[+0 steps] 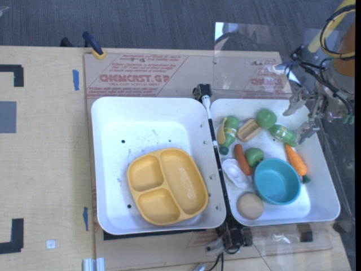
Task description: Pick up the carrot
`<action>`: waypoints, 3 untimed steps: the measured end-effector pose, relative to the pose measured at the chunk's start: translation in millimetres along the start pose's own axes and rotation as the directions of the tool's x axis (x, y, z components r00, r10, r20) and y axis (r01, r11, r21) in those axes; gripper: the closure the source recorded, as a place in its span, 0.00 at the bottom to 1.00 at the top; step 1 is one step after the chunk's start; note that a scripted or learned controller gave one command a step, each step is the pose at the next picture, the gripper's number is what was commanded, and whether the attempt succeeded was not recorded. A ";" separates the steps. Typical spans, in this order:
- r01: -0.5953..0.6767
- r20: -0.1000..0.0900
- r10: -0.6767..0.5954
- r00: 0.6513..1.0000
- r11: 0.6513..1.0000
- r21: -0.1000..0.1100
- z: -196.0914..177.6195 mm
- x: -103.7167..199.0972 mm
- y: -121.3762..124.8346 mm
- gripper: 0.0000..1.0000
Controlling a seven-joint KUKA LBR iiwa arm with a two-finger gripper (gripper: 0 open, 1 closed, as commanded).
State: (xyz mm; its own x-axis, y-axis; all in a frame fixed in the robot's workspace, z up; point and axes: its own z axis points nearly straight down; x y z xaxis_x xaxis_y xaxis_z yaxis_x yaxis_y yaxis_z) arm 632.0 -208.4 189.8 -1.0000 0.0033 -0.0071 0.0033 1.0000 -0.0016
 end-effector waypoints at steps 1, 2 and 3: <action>-0.144 0.001 0.144 0.990 0.990 0.000 91.8 -19.6 -13.2 0.00; -0.082 0.002 0.082 0.997 0.997 0.000 101.6 18.3 -15.0 0.00; 0.263 0.003 -0.263 0.965 0.965 0.000 100.4 58.4 -15.3 0.00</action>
